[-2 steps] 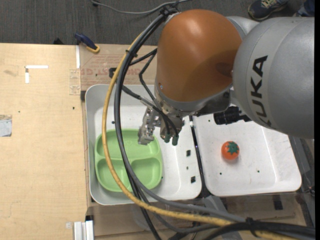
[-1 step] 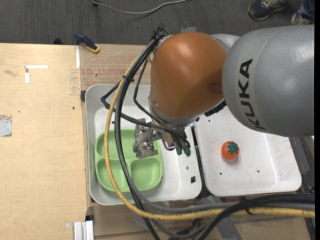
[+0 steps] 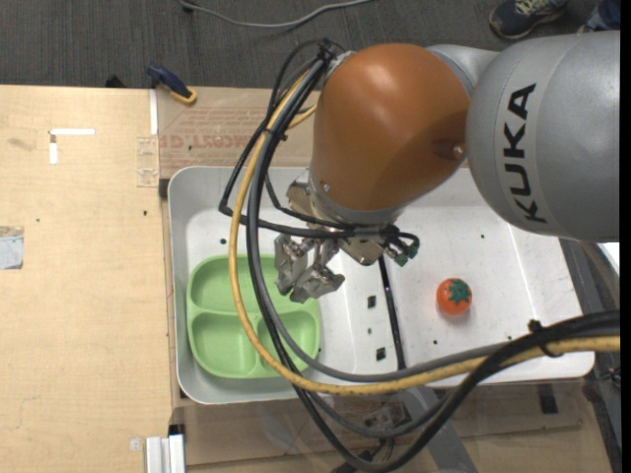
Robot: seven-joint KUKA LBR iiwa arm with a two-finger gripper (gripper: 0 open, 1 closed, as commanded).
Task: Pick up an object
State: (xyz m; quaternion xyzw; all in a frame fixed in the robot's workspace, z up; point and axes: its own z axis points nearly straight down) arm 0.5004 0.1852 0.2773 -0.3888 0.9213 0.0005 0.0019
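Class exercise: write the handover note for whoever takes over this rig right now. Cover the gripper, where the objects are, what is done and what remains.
Gripper: low over the green divided tray in the left bin, nothing visibly between its fingers.
Objects: the tray lies in the left bin; a tomato-like toy sits in the right bin, apart from the gripper.
Done: no pick yet.
Left: grasp an object and lift it.

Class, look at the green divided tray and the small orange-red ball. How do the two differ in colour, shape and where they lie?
The green tray is light green, the orange-red ball orange-red with a green top. The tray is flat, with compartments; the ball is round and much smaller. The tray lies in the left bin under the gripper; the ball lies in the right bin, away from it. Both rest on white bin floors.
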